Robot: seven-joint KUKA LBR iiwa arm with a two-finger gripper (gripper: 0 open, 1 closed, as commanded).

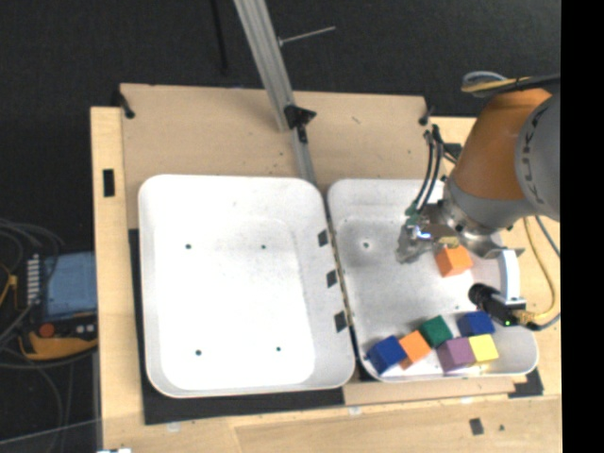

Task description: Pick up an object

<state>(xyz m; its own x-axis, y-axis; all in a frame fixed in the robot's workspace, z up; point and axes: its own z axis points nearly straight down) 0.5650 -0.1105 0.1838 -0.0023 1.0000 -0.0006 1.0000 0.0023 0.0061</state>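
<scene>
Orange block [454, 260] lies in the right bin [373, 281], toward the tabletop's [245, 130] right edge, just beside the pincer [412, 243]. We see the arm [500, 159] reach in from the right, wrist angled down over that bin. We cannot tell the pincer's state. Other blocks [434, 343] cluster along the bin's near edge.
</scene>
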